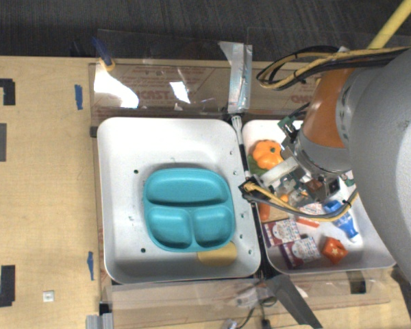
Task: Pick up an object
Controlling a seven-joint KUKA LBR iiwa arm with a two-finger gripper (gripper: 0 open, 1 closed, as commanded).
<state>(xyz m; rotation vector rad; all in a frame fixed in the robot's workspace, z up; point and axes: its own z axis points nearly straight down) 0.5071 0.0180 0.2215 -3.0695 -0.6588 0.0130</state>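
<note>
Table: the light wooden table (pixel 41 204) carried two white bins side by side, well inside its far edge.
Arm: one grey arm (pixel 390 136) with an orange band reached in from the right and hung over the right bin (pixel 380 249).
Left bin: the left bin (pixel 116 149) held one teal divided tray (pixel 188 208), and one tan block (pixel 217 255) lay just beside the tray's near edge.
Right bin contents: one orange pumpkin-like toy (pixel 266 154), one dark printed packet (pixel 291 242), one small red piece (pixel 333 250) and one blue-and-white piece (pixel 348 226); the clutter under the wrist was too tangled to count.
Pincer: the pincer (pixel 296 187) sat low amid that clutter; whether it was spread or pressed together could not be told.
Key relation: the pumpkin-like toy lay just beyond the pincer, toward the far left corner of the right bin; the packet lay just nearer the camera, its long axis running roughly across the bin.
Judgement: either looked the likeliest thing to pick.
</note>
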